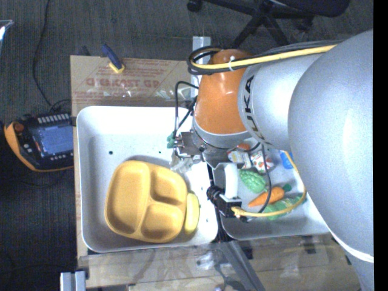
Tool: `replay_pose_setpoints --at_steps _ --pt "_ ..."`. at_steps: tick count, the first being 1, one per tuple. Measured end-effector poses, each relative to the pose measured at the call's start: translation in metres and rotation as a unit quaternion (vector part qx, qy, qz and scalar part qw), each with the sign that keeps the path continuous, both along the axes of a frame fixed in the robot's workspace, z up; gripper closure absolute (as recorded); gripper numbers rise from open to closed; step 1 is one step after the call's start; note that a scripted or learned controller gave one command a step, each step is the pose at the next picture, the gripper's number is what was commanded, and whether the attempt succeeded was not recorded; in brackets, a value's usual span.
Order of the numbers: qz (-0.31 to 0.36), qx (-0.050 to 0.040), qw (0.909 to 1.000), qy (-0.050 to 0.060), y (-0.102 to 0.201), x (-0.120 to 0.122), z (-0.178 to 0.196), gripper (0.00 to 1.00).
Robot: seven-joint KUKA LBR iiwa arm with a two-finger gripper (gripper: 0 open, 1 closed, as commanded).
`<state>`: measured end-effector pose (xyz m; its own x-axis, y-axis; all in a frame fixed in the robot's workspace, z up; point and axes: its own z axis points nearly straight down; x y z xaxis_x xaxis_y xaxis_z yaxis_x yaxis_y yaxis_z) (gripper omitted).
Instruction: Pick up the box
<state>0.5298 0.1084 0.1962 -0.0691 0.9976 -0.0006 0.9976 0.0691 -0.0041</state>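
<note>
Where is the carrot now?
The carrot lies in the right bin, under the arm, beside a green toy.

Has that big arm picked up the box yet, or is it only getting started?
Nothing looks done yet. The grey arm with the orange band leans over the right white bin, where a small printed box lies among a toy carrot and green pieces. The yellow divided tray sits in the left white bin. Grasping and lifting remain.
</note>
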Motion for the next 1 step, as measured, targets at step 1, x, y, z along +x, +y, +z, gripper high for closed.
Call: replay_pose_setpoints --at_steps 1 --pt "-0.043 -0.0003 0.9991 0.001 0.0618 -0.0276 -0.0041 1.00"
